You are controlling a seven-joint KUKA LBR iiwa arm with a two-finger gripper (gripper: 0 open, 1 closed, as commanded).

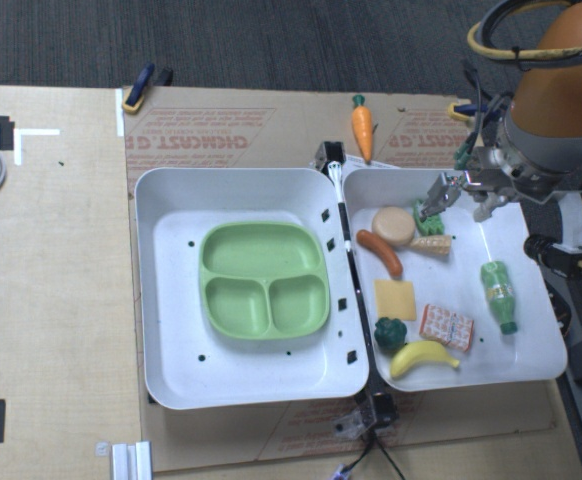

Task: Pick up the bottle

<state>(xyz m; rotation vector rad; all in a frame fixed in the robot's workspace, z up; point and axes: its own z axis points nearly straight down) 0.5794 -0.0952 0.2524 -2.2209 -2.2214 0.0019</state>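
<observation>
A green bottle [498, 293] with a pale label lies on its side near the right wall of the right bin [531, 363], cap toward the front. My gripper [463, 200] hangs over the back part of that bin, up and to the left of the bottle and well apart from it. Its fingers [439, 198] are spread open and hold nothing.
The right bin also holds a bun [394, 225], a sausage [381, 251], a cheese slice [395, 298], broccoli [391, 331], a banana [423, 358] and a red packet [446, 326]. A green divided plate [266, 280] sits in the left bin [161, 298]. A carrot [361, 126] lies behind the bins.
</observation>
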